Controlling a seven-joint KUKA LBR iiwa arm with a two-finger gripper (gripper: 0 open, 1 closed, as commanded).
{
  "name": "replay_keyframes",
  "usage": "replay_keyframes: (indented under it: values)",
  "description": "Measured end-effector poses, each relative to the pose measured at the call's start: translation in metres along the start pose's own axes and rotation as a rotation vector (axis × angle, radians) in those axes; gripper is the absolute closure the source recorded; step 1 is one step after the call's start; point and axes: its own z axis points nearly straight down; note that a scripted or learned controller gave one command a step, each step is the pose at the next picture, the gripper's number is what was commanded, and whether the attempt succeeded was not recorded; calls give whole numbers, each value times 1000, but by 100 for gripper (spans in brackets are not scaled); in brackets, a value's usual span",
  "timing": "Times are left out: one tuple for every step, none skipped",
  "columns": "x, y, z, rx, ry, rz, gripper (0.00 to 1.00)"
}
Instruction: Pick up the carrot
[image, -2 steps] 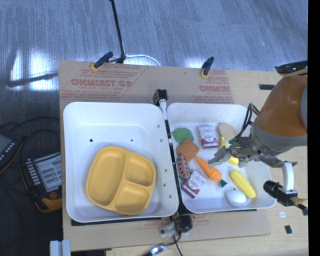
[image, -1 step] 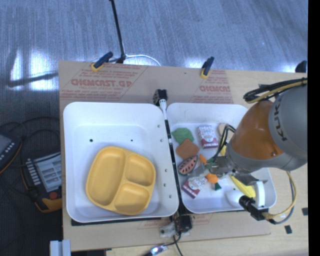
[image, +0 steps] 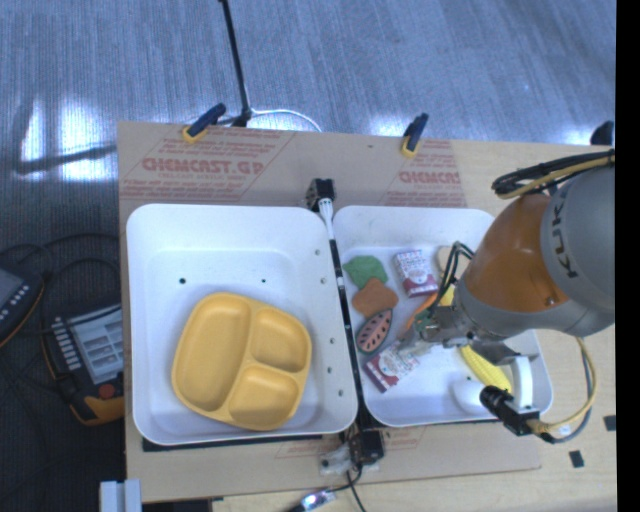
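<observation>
Two-bin bench surveyed: noted a pair of shallow, smooth white plastic bins with rounded corners, left bin (image: 150, 300) and right bin (image: 420, 405), laid side by side on a flat brown cardboard sheet (image: 200, 165) printed in red. Found in the left bin a glossy yellow tray (image: 242, 360), rounded and moulded into three compartments.

Picked out the carrot (image: 413, 316) as a thin, tapered orange sliver lying at a slant near the middle of the right bin. Placed the gripper (image: 432, 326) just to its right, close against it or touching; could not tell which, nor whether open or closed, with the bulky grey and orange arm (image: 540, 270) looming over that side of the bin.

Counted plenty of clutter around the carrot: a bumpy green piece (image: 365, 268) far and to the left, a flat tan-orange piece (image: 374, 296) just left, a red-and-white packet (image: 412, 270) just beyond it, a reddish oval with dark flecks (image: 375, 330) to the near left, and a second crinkled packet (image: 385, 370) nearer still. Saw a smooth yellow banana (image: 487, 368) near and to the right, partly under the arm.
</observation>
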Motion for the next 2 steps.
replay_keyframes:
  values:
    - [-101,-3,14,-6,-8,-153,100]
    - [-86,-1,14,6,25,-167,0]
